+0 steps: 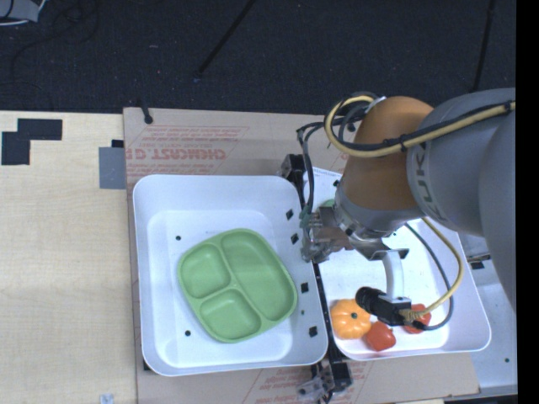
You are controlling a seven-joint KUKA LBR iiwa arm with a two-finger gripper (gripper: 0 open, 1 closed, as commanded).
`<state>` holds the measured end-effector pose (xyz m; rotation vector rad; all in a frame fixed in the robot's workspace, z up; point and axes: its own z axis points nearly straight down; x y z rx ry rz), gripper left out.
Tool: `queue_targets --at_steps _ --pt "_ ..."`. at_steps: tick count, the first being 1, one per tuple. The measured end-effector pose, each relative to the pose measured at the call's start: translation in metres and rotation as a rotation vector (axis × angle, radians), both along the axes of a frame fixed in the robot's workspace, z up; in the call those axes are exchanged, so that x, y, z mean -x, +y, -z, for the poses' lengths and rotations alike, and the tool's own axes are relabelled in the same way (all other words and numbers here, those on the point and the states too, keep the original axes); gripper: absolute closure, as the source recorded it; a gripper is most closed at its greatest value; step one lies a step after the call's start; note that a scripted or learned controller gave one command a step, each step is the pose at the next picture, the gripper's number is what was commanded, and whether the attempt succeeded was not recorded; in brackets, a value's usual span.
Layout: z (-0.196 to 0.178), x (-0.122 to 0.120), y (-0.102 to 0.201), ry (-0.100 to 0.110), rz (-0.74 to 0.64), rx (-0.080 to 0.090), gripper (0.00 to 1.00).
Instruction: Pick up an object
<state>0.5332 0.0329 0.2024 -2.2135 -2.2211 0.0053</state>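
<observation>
Reaching down into the right bin [472, 310] with the arm [379, 183], grasp hidden under the wrist so impossible to tell whether open or closed; next, probably centring over the orange fruit [349, 318] at the bin's front, beside the red pieces [381, 337].

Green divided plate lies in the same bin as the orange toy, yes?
Not quite. The green divided plate lies in the left bin, while the orange toy is in the right bin, near its front edge beside some red pieces. So they are in separate bins, as the camera view shows.
</observation>
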Motion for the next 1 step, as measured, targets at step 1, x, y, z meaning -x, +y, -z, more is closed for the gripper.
queue_targets --at_steps 1 --pt "-0.0191 0.0069 0.0518 -0.004 -0.001 0.000 1.00"
